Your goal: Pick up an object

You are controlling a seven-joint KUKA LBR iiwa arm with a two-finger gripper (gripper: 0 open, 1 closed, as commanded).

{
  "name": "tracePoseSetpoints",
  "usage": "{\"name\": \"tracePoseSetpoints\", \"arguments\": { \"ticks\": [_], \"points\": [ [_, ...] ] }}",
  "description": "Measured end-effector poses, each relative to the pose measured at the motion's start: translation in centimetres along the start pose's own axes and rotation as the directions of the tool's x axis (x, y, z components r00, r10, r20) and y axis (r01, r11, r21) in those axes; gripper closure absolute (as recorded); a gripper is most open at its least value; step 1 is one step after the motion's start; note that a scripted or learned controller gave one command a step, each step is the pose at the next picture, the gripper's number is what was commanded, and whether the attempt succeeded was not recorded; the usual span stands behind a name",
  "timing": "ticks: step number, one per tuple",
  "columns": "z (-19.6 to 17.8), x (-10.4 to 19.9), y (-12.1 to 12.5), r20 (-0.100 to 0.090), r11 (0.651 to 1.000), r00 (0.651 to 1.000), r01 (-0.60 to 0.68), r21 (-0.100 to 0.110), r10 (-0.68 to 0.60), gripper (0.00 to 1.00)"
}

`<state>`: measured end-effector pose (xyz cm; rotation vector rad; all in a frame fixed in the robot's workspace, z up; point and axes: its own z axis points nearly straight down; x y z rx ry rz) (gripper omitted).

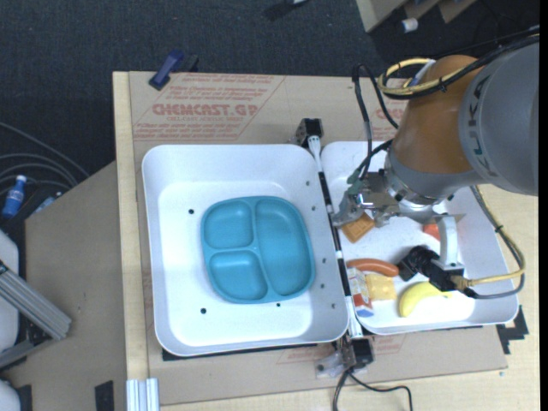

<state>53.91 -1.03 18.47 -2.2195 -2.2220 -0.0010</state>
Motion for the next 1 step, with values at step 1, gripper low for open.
{"name": "tracePoseSetpoints", "arguments": {
  "ticks": [1],
  "points": [
    [-7.62,5.19,-5.99,0.001,1.000,1.000,0.000,0.001,0.000,1.00]
  ]
}}
